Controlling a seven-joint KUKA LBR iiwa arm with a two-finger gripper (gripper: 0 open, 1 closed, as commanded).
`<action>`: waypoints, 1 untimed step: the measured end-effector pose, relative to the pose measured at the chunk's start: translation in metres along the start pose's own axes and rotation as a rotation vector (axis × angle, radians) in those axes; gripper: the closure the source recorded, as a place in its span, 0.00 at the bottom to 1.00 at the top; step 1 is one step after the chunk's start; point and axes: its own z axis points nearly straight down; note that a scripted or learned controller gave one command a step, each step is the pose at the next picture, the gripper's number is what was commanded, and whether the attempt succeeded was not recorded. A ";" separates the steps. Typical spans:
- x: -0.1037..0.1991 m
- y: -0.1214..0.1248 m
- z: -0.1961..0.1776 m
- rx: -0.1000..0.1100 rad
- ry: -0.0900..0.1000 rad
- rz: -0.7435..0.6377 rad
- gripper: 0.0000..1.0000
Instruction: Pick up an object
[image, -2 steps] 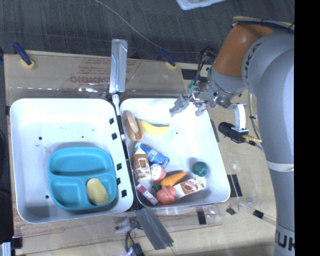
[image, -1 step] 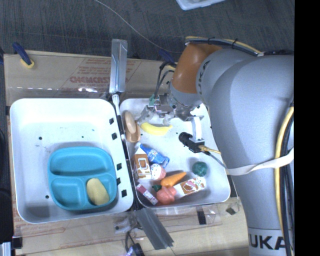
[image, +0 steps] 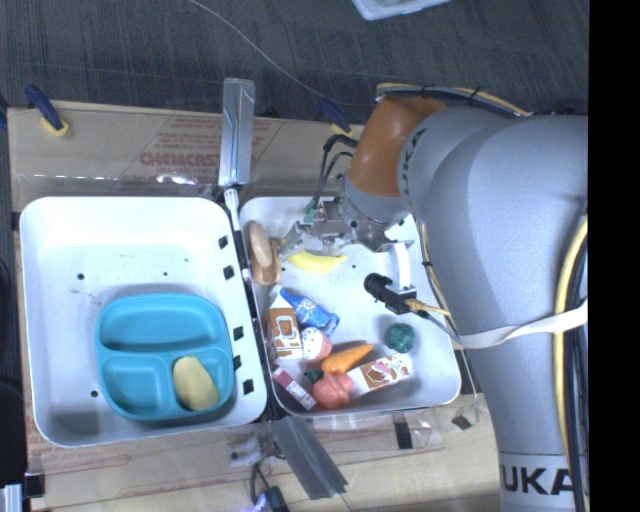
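My gripper (image: 318, 228) hangs low over the far end of the right bin (image: 440, 385), under the orange wrist band. A yellow banana (image: 315, 263) lies just in front of it, close to or touching it. A tan oval bread roll (image: 263, 252) leans against the bin's left wall beside the gripper. Nearer the front lie a blue packet (image: 306, 310), a small brown carton (image: 284, 334), an orange carrot (image: 348, 357), a green ball (image: 400, 337), a red fruit (image: 334, 389) and a juice box (image: 386, 372).
The left bin (image: 60, 230) holds a blue divided tray (image: 140, 345) with a yellow oval fruit (image: 196, 384) in its front right compartment. The grey arm covers the right bin's right rim. A metal clamp (image: 236, 125) stands at the divider's far end.
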 end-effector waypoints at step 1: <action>0.001 0.001 -0.011 -0.001 0.001 -0.005 1.00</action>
